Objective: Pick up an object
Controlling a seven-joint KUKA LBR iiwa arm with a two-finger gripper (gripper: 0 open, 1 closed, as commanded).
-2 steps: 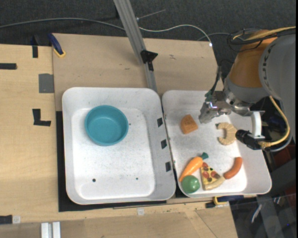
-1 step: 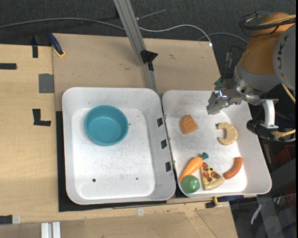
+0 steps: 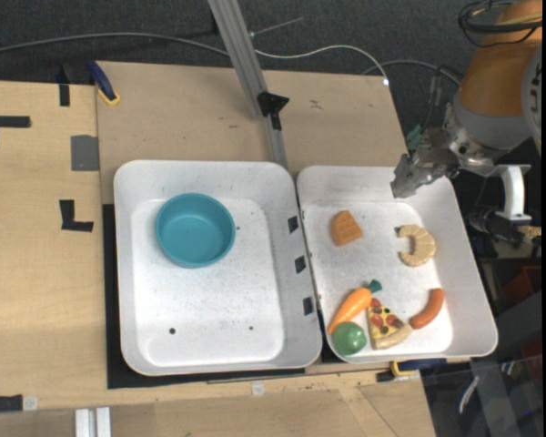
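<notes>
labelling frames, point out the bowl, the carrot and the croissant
bowl (image 3: 195, 230), camera view, on its inner floor
carrot (image 3: 349, 306), camera view, on its orange body
croissant (image 3: 418, 246), camera view, on its curved middle

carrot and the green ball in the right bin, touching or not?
Touching. In the camera view the carrot has its lower tip against the top of the green ball, with no white bin floor between them.

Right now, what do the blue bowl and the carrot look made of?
Blue bowl: likely moulded plastic, with uniform teal colour, a smooth rounded rim and a soft sheen. Carrot: looks like toy plastic, flat saturated orange with a green tip and a smooth surface; rubber or foam can't be ruled out from this view.
</notes>
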